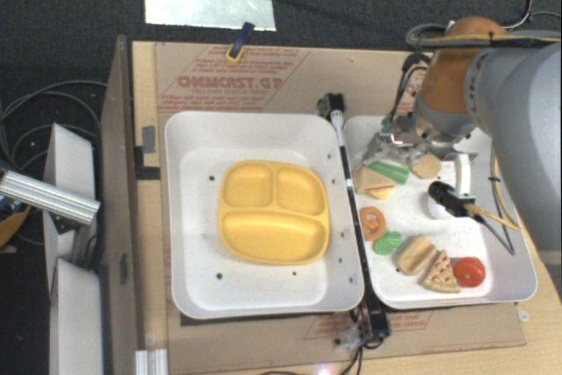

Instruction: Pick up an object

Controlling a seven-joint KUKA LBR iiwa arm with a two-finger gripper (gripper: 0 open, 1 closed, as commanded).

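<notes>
My gripper hangs low over the far left part of the right bin, under the orange wrist band. Just below it lie a green stick-shaped toy and a tan wedge; whether it touches either cannot be told. A tan round piece lies right beside the gripper. Nearer the front of this bin are an orange slice, a green round piece, a bread roll, a pizza slice and a red tomato.
The left bin holds a yellow divided plate. A dark ridge separates the two bins. The grey arm covers the right bin's far right corner. Cardboard lies beneath the bins.
</notes>
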